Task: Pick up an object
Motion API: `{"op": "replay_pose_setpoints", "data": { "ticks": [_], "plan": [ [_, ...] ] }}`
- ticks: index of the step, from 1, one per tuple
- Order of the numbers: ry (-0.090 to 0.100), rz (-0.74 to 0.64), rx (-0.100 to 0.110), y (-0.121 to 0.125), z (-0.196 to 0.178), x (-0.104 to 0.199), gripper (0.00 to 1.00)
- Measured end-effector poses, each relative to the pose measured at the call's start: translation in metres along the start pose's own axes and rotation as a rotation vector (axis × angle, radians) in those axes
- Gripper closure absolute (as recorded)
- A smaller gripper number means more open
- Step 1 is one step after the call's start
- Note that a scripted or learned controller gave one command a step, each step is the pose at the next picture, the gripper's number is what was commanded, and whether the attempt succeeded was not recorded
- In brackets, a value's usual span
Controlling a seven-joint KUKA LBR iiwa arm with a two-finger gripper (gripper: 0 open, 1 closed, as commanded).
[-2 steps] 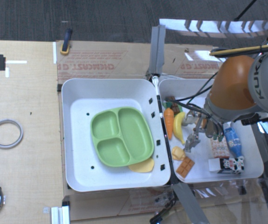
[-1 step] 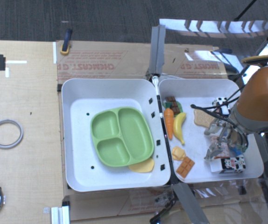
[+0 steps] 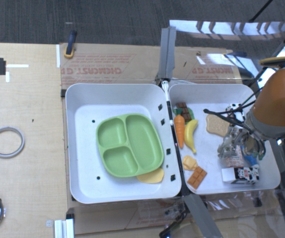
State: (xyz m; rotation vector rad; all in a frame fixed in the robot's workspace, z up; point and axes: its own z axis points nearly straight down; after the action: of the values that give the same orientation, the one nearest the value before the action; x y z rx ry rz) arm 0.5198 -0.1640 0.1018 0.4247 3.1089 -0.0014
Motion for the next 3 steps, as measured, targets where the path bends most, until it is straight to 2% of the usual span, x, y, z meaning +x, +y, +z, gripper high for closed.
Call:
{"op": "replay_pose_setpoints", "data": {
  "ticks": [1,2,3],
  "plan": [
    [0.001,0.038,0.000,-0.005,-0.153,-0.017,1.00],
    [-0.006,0.305,-0.001,0.010,0.006,-0.089,1.00],
    [0.002,0.565,0.002,0.062,-0.149,-0.053,1.00]
  ]
}}
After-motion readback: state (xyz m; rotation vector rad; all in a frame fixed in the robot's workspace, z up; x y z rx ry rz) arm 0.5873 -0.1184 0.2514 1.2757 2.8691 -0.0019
